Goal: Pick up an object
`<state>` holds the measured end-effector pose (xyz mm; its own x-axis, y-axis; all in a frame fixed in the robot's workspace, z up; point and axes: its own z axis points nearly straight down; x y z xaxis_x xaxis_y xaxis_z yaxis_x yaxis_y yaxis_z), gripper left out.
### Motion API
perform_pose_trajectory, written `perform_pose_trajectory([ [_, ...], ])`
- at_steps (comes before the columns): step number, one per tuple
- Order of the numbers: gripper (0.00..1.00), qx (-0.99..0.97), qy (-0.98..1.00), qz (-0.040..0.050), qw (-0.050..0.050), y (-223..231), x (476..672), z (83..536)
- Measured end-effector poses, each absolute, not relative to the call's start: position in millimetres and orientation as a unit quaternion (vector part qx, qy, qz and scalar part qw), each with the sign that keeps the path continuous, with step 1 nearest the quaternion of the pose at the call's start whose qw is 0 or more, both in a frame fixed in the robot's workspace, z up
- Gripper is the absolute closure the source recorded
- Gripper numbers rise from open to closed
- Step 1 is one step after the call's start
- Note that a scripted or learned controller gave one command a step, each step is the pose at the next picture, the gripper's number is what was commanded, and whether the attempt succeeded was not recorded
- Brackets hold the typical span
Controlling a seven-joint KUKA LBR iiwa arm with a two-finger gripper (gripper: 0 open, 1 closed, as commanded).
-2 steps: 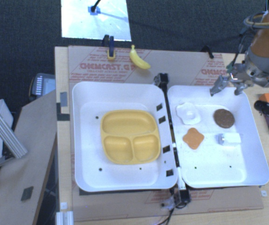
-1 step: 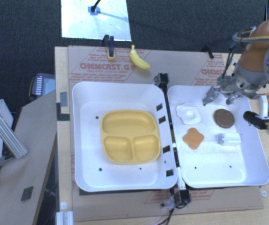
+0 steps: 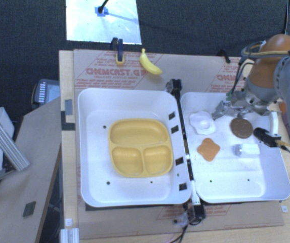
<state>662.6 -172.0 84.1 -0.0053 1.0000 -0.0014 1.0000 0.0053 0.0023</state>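
The bench (image 3: pixel 134 67) carries two shallow white bins side by side, and the left bin (image 3: pixel 91 151) holds a yellow divided plate (image 3: pixel 138 147) with one long compartment at the back and two smaller ones at the front. The right bin (image 3: pixel 251 186) holds the smaller pieces. The grey arm (image 3: pixel 281 70), with its orange band, reaches in from the right and hangs over the back of the right bin; its gripper (image 3: pixel 236 104) sits low near the bin's back wall, above and between a white object and a brown disc, and whether it is apart or together cannot be told from this angle, nor is anything seen clamped in it. A yellow banana (image 3: pixel 150 64) lies on the bench behind the left bin, just right of a yellow-handled clamp (image 3: pixel 119 52). In the right bin, the white object (image 3: pixel 202 122) lies near the divider, the brown disc (image 3: pixel 241 128) lies right of it, an orange wavy-edged piece (image 3: pixel 208 149) lies in front of the white object, and a small white block (image 3: pixel 246 149) lies in front of the disc.
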Motion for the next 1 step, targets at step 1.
perform_pose_trajectory([
  [1, 1.00, 0.705, 0.709, 0.0020, 0.004, -172.2, 664.5, 98.6],
])
